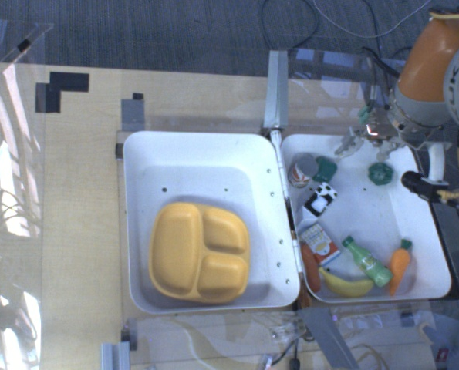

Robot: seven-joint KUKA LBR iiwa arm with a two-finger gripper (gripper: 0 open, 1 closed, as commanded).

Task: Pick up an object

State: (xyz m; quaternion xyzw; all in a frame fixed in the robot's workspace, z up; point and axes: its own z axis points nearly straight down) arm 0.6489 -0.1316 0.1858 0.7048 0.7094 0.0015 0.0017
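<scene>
Your pincer [366, 136] hung at the right bin's [437, 241] twelve o'clock rim, fingers splayed apart, gripping nothing; the green bottle [366, 260] lay at six o'clock beside the banana [346, 285].

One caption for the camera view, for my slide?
Hand above right bin of small objects; yellow tray in left bin.

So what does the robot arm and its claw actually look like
The arm is bulky and rounded, grey with a broad orange band above the wrist. Its claw is small, made of pale metallic parts with thin prongs. Black cables trail behind it across the floor.
</scene>
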